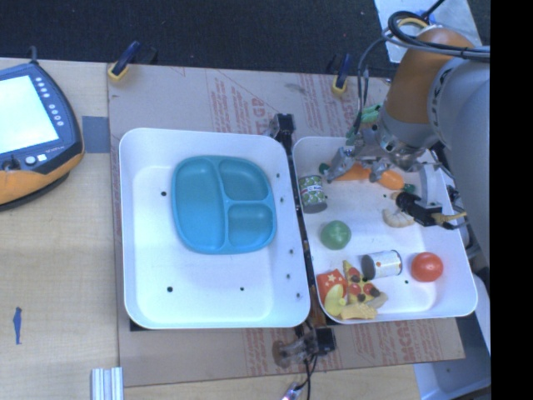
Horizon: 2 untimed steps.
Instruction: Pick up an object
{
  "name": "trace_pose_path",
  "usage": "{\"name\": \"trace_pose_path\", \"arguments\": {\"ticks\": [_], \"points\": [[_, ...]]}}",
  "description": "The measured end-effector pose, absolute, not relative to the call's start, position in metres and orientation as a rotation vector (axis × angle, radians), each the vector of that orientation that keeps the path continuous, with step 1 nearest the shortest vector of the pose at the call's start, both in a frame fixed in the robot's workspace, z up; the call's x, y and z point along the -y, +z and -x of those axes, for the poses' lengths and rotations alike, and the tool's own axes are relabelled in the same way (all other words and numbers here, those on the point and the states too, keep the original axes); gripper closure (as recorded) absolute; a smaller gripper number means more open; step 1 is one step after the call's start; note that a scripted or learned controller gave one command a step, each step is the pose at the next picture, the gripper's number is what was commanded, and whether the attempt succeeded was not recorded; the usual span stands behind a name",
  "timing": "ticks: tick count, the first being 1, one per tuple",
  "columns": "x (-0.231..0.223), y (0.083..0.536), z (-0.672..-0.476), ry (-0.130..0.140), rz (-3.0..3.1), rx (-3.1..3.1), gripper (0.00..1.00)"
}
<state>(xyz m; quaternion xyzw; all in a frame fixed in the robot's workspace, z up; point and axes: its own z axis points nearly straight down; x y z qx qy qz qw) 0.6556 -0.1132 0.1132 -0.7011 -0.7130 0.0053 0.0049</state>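
Left bin [150,307]: white, dark dots on floor. Plate [223,203] in it: pale blue-turquoise, three sections. Right bin [450,307]: white. In it: green ball [336,234]; red tomato [426,267]; orange carrot [375,172] at far side; can [382,264], silver with dark end; small jar [313,192], green speckled label; pizza slice [354,293], yellow and red. Arm [454,98] grey, orange band. Bench [58,265] light wood; cardboard [250,98] brown with red print. Clamps [123,62] blue and yellow.

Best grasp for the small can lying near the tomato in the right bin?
The small can lies on its side, long axis roughly left-right in the view. Come straight down and close across its round body at mid-length, fingers on the near and far sides. The tomato and pizza slice flank its ends, so avoid an end-on grip.
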Motion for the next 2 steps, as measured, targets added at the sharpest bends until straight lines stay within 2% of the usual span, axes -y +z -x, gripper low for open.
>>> {"name": "trace_pose_path", "arguments": {"ticks": [1, 2], "points": [[0.1136, 0.1238, -0.6561, 0.017, 2.193, 2.238, 1.00], [0.1135, 0.1236, -0.6559, 0.017, 2.192, 2.239, 0.00]]}}
